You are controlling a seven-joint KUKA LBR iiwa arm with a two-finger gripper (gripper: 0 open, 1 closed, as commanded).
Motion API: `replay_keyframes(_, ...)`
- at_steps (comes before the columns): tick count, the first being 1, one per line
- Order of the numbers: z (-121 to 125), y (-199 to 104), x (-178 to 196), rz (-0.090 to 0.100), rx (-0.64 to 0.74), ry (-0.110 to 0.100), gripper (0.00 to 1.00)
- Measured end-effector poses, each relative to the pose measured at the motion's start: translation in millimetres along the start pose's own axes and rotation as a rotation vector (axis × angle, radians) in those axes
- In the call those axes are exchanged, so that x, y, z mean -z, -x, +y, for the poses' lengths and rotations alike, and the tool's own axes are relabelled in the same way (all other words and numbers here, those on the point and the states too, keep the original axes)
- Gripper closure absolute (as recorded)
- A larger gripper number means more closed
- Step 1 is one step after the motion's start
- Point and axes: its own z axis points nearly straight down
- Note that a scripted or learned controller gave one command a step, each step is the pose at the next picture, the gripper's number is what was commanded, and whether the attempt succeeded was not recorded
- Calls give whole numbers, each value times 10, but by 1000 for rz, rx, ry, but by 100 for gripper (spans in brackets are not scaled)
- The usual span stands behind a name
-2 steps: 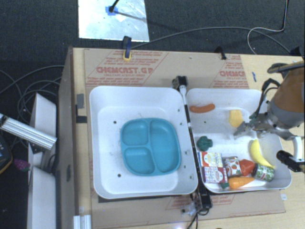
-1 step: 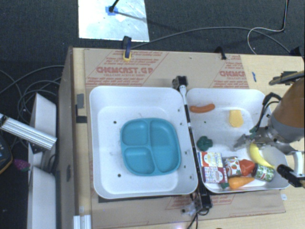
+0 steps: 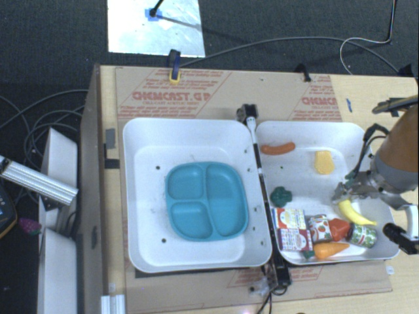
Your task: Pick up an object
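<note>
Your claw (image 3: 350, 191) sits low over the right bin (image 3: 308, 133), at its right side, with the fingertips just above the upper end of the banana (image 3: 354, 212). Whether the fingers are parted or closed cannot be told from this angle, and nothing is seen between them. The arm (image 3: 399, 152) enters from the right edge.

Writing: the board (image 3: 196, 90) under both bins carries red print reading "CHEMCAST GP", seen twice, once behind each bin. The carton (image 3: 291, 228) and the tin (image 3: 319, 226) carry red labels too small to read.

Right bin contents, counted:
- one banana, just below the claw;
- one sausage (image 3: 277, 149) near the back wall;
- one yellow lump (image 3: 324, 163) to the right of the sausage;
- one dark green piece (image 3: 281, 196) near the left wall;
- one carton in the front left;
- one tin touching the carton's right side;
- one red item (image 3: 339, 229) beside the tin;
- one can (image 3: 363, 235) lying at the front right;
- one carrot (image 3: 329, 248) against the front wall.

Left bin (image 3: 150, 142): one blue plate (image 3: 207, 199) with three compartments, set in the middle.

Behind the bench, one silver sheet (image 3: 156, 18) lies on the dark floor.
</note>
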Motion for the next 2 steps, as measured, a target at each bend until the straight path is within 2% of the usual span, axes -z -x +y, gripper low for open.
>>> replay_keyframes(1, 496, -638, 1031, 1, 2, 2, 100)
replay_keyframes(2, 759, -1287, 1142, 2, 3, 0, 100)
